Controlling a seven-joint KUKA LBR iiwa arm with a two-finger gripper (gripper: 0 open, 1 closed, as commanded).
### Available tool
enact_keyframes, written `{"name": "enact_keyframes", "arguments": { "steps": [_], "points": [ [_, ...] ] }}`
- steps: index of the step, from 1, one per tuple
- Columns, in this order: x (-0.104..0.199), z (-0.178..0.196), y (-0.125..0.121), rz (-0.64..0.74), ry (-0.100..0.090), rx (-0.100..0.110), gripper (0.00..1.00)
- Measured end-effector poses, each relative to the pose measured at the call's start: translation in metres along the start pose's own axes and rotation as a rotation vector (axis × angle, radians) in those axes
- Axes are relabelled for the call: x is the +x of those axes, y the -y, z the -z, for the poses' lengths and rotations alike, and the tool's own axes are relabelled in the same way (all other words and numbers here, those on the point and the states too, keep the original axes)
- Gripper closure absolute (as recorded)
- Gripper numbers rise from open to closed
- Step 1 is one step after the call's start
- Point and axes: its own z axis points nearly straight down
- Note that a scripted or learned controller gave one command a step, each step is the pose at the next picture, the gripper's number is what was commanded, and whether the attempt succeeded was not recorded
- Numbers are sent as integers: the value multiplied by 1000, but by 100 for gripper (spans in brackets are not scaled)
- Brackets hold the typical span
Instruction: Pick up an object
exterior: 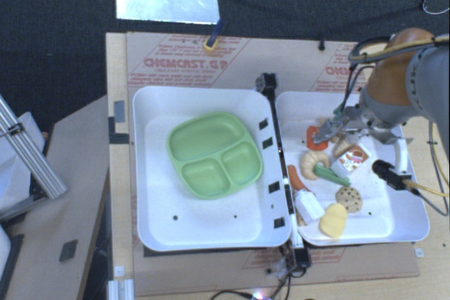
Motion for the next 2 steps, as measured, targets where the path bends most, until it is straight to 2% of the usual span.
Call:
{"name": "enact_keyframes", "arguments": {
  "steps": [1, 2],
  "points": [
    [1, 14, -3, 1, 1, -12, 100],
    [-4, 66, -15, 2, -2, 7, 100]
  ]
}}
